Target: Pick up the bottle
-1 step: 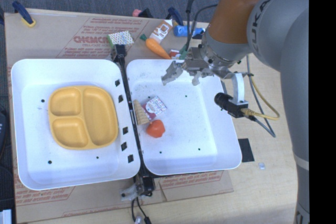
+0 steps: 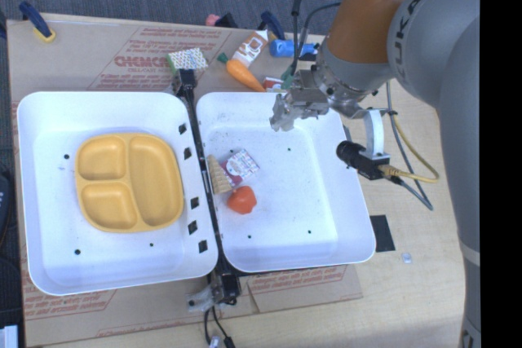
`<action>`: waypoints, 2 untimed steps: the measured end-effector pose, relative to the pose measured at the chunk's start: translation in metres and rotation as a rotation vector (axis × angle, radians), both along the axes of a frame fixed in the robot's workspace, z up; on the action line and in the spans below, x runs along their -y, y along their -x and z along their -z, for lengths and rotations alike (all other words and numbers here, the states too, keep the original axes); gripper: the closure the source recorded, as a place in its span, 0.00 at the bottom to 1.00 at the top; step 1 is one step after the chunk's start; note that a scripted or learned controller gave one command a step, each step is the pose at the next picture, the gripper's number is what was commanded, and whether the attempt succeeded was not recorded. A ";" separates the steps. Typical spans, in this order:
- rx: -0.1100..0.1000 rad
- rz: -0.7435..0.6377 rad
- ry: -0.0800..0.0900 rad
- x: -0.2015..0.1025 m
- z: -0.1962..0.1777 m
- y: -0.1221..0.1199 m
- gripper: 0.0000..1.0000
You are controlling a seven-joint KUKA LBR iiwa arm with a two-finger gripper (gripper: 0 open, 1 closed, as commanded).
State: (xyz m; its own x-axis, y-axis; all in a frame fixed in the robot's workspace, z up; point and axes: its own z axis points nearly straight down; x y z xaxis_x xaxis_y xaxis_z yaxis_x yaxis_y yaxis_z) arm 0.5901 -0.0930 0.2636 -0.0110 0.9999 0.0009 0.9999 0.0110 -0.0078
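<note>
Above the right bin's [image 2: 359, 234] far edge, jaws [image 2: 281, 120] of indeterminate state; the bottle [image 2: 247, 50] lies beyond on the desk [image 2: 122, 53], long axis diagonal.

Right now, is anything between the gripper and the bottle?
Yes. The bottle lies outside the right bin, past its far rim, and the toy carrot lies roughly between it and the gripper.

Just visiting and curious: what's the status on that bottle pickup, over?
Claw over right bin's far edge, holding nothing. Bottle lies outside on the cardboard, beyond the bin, beside a toy carrot. Nothing between them.
</note>
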 end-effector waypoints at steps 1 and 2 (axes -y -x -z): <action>0.000 0.073 0.001 -0.056 0.069 0.046 1.00; 0.002 -0.015 0.000 -0.063 0.073 0.102 1.00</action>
State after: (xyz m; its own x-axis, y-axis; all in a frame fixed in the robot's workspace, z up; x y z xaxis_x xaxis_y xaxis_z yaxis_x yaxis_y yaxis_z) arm 0.4883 -0.0295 0.1911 -0.0255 0.9997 0.0007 0.9997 0.0255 -0.0058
